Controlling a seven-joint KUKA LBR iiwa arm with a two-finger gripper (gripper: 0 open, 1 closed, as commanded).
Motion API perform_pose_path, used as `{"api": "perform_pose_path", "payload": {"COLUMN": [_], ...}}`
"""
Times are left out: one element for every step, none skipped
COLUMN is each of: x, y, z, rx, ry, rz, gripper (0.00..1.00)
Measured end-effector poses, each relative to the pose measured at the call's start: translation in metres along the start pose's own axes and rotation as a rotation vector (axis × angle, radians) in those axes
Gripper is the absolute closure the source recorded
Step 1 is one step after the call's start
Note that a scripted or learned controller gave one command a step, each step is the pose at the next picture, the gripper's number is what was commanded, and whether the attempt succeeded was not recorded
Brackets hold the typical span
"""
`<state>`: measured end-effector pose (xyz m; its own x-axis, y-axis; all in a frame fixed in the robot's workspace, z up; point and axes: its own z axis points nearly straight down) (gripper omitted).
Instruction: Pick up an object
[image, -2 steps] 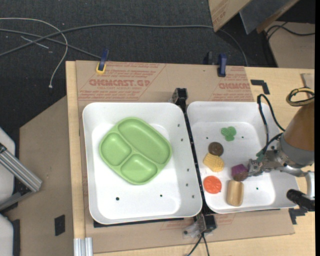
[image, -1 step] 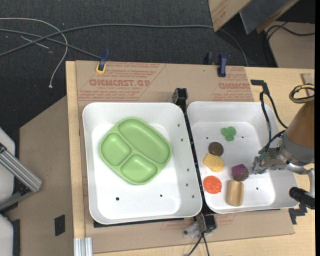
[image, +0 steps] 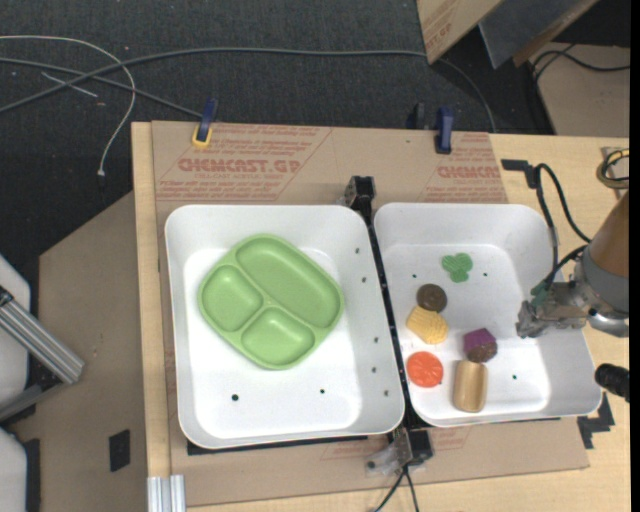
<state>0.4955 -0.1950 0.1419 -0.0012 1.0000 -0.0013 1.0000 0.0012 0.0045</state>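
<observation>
The right bin (image: 500, 228) holds several small toy foods: a green leafy piece (image: 457, 266), a brown round piece (image: 432, 297), a yellow corn-like piece (image: 428, 324), a purple piece (image: 480, 345), an orange-red round piece (image: 425, 370) and a tan cylinder (image: 469, 386). My gripper (image: 537, 315) hangs at the right bin's right side, a short way right of the purple piece, touching none of the pieces. The arm's grey body rises toward the right edge of the view.
The left bin (image: 190, 380) bears a green divided plate (image: 269, 300). A black clamp (image: 359, 190) sits at the bins' far junction. Cardboard covers the bench around the bins, with blue clips (image: 206, 122) at its far edge and cables at the right.
</observation>
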Motion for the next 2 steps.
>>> {"api": "perform_pose_path", "payload": {"x": [0.003,0.003], "y": [0.001,0.003], "z": [-0.044,-0.089], "rx": [-0.001,-0.001], "ry": [-0.001,-0.001], "rz": [-0.001,-0.001], "gripper": [1.00,1.00]}}
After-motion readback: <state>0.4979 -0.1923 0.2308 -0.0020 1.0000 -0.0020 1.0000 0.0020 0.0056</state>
